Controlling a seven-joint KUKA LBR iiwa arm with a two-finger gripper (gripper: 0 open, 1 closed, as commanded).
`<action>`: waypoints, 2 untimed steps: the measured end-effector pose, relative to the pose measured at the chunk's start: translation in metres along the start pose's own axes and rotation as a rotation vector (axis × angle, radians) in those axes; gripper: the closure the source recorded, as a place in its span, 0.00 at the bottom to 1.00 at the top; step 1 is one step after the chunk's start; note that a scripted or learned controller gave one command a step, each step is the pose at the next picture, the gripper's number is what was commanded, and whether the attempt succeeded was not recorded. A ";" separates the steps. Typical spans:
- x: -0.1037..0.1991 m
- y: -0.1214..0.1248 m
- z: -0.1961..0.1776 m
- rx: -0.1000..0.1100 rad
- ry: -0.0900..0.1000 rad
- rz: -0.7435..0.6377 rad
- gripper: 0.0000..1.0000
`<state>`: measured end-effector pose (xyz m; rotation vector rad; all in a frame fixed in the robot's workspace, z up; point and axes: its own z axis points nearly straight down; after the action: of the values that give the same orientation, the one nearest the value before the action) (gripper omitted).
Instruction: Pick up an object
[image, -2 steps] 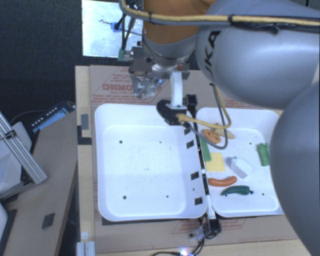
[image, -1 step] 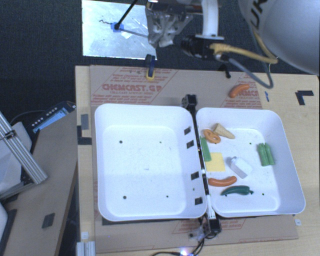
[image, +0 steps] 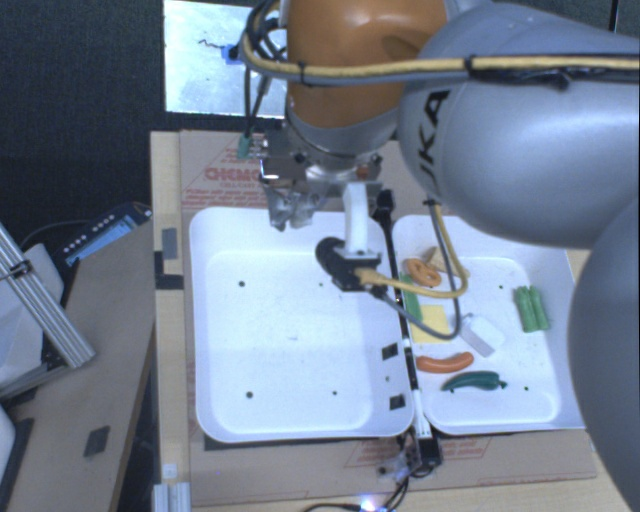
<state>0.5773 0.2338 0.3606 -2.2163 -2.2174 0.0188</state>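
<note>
My gripper (image: 318, 212) hangs over the far edge of the left bin (image: 250, 400), close to the divider between the bins. The big grey and orange arm covers most of it from above. Several small objects lie in the right bin (image: 540, 405): an orange pretzel-shaped piece (image: 424, 271), a flat yellow piece (image: 433, 319), a white block (image: 481, 336), a light green piece (image: 531, 308), an orange sausage-shaped piece (image: 444, 362) and a dark green pepper-like piece (image: 473, 381). None of them touches the gripper.
A yellow cable (image: 420, 288) loops from a black fitting (image: 340, 263) under the wrist across the divider into the right bin. The bins rest on cardboard (image: 215, 170). A metal rail (image: 45, 310) and a dark device (image: 100, 232) lie left of the bench.
</note>
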 end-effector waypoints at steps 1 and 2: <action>0.000 0.048 0.003 -0.017 0.005 0.001 1.00; 0.000 0.087 -0.006 -0.019 0.005 0.000 1.00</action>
<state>0.6646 0.2341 0.3655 -2.2237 -2.2239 -0.0073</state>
